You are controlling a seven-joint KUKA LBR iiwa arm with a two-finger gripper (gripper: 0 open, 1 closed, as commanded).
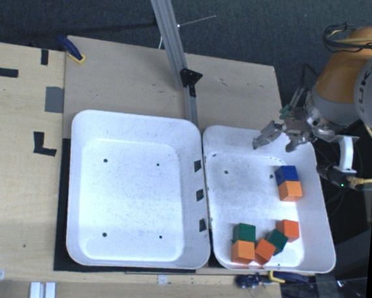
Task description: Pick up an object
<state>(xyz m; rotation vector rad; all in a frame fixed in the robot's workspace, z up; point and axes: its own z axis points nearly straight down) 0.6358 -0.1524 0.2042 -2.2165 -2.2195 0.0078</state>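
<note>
Nearest the lower edge, a cluster of small cubes sits in the right shallow white plastic bin [317,210]: an orange cube [243,251], a dark green cube [245,232], a second orange cube [264,250], another green cube [277,240] and an orange cube [287,229] touching or just beside one another. Farther back, a blue cube [286,174] touches an orange cube [290,190]. Above the bin's far rim hangs the gripper [278,139], fingers spread apart with nothing between them. Beside it lies the left white bin [79,167]
</note>
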